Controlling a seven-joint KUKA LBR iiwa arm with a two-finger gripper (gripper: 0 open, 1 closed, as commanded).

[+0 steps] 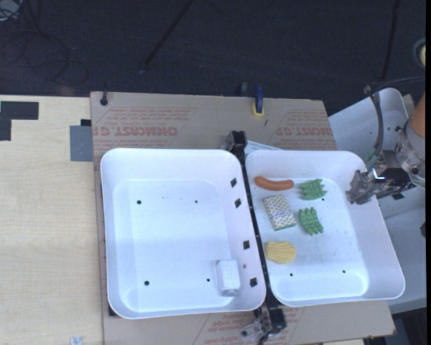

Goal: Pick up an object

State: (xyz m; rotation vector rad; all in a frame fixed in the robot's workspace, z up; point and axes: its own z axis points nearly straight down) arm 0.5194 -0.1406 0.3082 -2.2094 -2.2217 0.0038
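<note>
My gripper (358, 191) hovers at the right bin's (388, 264) right rim, finger state unclear, approach under way; next, reach left toward the green toy (311, 221).

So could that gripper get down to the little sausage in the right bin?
Probably yes. The gripper sits over the right bin's right rim, and the sausage lies apart from the green pieces, with nothing on top of it.

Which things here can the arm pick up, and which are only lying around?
For the job: hot dog, two green pieces, patterned block, yellow piece, white block, gripper.

Just there: right bin, left bin, cardboard sheet, blue clamp.
</note>
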